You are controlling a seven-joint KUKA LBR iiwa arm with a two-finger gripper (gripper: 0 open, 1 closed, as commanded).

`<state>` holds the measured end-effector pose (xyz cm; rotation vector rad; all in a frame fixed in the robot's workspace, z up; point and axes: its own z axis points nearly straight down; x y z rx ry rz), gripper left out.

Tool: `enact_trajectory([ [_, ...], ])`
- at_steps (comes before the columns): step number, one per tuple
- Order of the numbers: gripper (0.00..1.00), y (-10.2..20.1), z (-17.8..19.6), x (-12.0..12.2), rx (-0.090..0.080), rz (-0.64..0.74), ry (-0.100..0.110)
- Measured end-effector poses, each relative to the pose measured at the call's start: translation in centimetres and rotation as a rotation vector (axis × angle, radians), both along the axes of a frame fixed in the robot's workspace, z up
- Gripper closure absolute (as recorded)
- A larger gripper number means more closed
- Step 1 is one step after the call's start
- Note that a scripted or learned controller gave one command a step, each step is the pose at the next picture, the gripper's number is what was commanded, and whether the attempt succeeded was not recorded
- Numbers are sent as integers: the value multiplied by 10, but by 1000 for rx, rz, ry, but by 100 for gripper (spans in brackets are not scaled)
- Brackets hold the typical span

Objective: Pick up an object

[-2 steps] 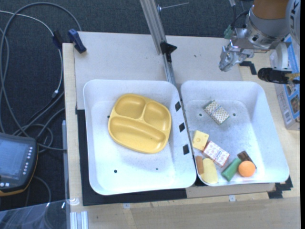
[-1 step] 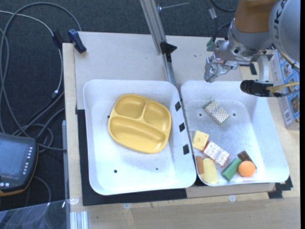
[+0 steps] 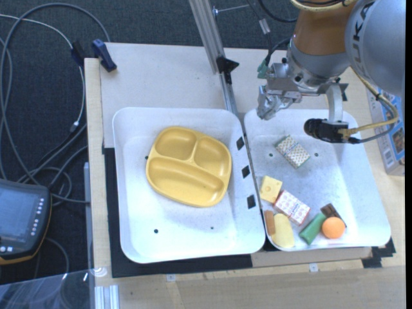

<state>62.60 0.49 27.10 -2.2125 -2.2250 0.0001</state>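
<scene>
The gripper (image 3: 267,110) hangs over the far left corner of the right bin (image 3: 360,172); I cannot tell its state, and nothing shows in its hold. The step looks like the approach. Nearest is the patterned block (image 3: 293,151), mid-bin; cheese wedge (image 3: 271,188), box (image 3: 292,206) and orange ball (image 3: 333,227) crowd the near edge. Next: move over the block and descend.

A single fixed camera looks down at a slant from above the pale surface (image 3: 161,69), far enough to take in both shallow white plastic bins (image 3: 129,237), the grey-and-orange arm (image 3: 335,24) entering at upper right.
</scene>
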Motion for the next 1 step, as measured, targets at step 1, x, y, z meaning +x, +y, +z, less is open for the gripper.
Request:
enact_trajectory([
  [1, 100, 48, -5, -17, 0, 0, 1],
])
